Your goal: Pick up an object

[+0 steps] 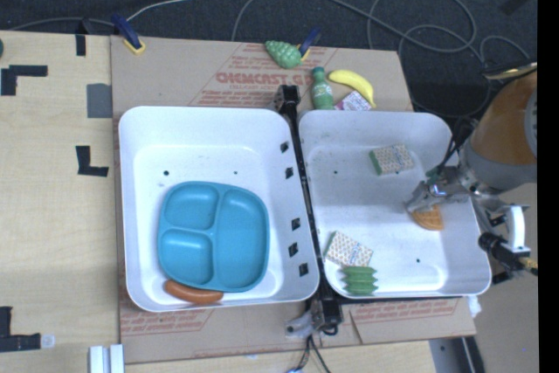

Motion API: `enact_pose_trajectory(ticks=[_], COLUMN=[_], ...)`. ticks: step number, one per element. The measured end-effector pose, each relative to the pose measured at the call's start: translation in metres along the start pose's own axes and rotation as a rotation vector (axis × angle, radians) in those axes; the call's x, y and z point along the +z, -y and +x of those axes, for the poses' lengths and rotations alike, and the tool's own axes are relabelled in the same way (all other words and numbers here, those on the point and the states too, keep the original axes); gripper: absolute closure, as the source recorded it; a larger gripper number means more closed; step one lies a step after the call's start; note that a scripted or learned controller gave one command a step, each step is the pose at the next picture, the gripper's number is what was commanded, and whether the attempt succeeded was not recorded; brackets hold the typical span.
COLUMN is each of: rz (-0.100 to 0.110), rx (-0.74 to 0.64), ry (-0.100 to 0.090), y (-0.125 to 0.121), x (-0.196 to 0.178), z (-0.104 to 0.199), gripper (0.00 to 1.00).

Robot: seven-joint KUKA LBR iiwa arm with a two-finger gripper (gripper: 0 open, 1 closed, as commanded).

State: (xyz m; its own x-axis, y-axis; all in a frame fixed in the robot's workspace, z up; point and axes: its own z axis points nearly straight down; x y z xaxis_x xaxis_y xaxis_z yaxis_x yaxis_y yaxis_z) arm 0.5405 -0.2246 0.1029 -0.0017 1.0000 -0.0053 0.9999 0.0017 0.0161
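The gripper (425, 195) hangs low in the right bin (393, 122), just above an orange piece (429, 218) near the bin's right wall; the jaws' state cannot be told. So close to the wall, a grasp may slip

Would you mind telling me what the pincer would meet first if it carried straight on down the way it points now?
Most likely the orange piece lying on the floor of the right bin: the pincer sits just above it, pointing down and left. From this slanted view, the gap between them is hard to judge.
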Motion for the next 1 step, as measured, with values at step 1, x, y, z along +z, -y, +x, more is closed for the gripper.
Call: enact_pose_trajectory(ticks=[1], rz=[0.018], rx=[0.0], ry=[-0.006], y=[0.0155], x=[0.0035], z=[0.0413], gripper=[1.0])
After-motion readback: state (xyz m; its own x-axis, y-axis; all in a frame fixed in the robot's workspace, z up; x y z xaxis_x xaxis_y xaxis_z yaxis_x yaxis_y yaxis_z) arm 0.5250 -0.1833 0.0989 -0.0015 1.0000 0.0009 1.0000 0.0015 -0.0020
